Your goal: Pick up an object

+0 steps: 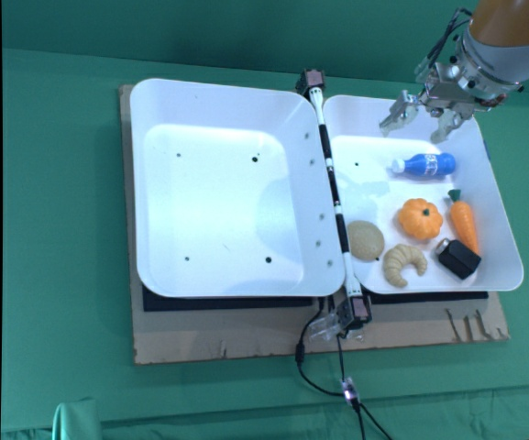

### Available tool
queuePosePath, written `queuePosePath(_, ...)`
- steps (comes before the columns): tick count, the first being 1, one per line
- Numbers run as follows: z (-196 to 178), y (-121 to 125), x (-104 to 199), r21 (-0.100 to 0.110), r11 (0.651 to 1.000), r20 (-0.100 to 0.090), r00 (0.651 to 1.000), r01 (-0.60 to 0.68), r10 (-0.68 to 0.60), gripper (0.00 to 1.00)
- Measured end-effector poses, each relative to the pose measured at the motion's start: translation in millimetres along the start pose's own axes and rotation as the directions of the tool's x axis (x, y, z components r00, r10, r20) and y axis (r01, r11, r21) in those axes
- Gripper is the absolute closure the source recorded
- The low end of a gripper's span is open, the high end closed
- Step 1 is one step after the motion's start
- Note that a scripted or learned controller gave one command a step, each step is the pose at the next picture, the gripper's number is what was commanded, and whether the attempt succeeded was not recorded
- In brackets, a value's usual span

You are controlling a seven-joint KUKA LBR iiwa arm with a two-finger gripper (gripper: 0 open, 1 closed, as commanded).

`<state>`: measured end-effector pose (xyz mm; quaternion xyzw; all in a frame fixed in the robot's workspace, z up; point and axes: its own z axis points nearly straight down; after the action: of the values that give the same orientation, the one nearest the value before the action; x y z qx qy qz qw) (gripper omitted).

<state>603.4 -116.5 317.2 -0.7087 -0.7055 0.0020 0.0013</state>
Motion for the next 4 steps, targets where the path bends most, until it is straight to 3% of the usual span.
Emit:
queuePosePath(3,133.5,1.5,5.5,-0.007,1.000,0.000,1.000,0.000,0.000,0.00)
queuePosePath(4,117.4,4.2,3.7,-0.020,1.000,0.004,1.000,-0.003,0.003,1.00)
